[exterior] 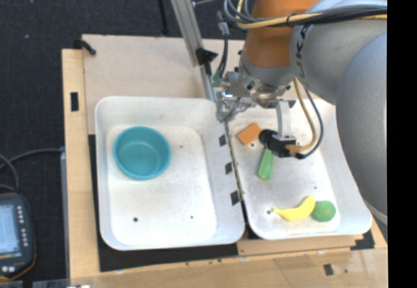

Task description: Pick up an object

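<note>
Fingers (225,109) hang over the right bin's (352,215) top left corner, their gap unreadable (nothing visibly between them). The orange block (247,134) lies just beside them: probably light, stiff and flat-faced, so pinch across two opposite sides.

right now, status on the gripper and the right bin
Gripper over right bin's far corner by the divider. Orange block lies just beside it. Green cylinder, banana, green ball lie nearer the camera.

Orange block (247,134) near green cylinder (266,164)
</note>
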